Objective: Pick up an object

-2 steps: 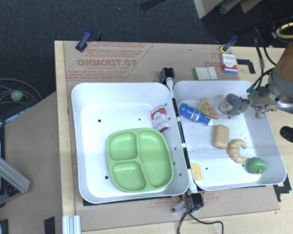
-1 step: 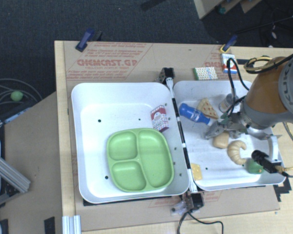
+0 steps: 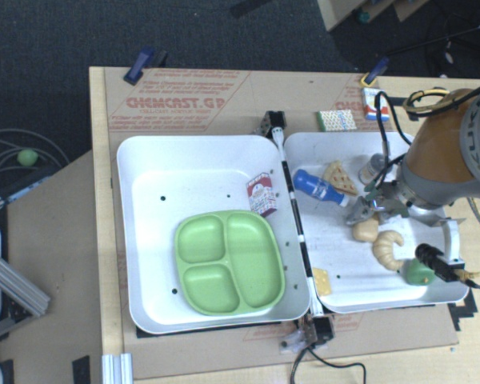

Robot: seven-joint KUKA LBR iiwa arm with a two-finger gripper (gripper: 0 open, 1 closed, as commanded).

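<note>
Far to the left of the gripper (image 3: 365,207), in the other bin (image 3: 144,214), a green divided plate (image 3: 228,262) is lying flat. A small red-and-white carton (image 3: 261,194) is sitting at the plate's upper edge, on the side nearer the gripper. Closer in, in the same bin (image 3: 384,301) as the gripper, a blue bottle (image 3: 315,186) is lying on its side just to the gripper's upper left. A tan wedge (image 3: 341,178) is touching the bottle's far side. A small yellow square (image 3: 322,282) is resting well below and left of the gripper.

The gripper is hanging low over the bin floor. Whether it is open or closed cannot be told, and nothing is showing in its grasp. Just beneath it a tan lump (image 3: 366,230) is lying, which I am judging to be the likeliest pick. It is looking light, rounded and perhaps smooth, so it may roll, and closing across its widest middle should be safest. Just right of the lump a croissant (image 3: 387,248) is curving, and a green ball (image 3: 414,277) is sitting further right and lower.
</note>
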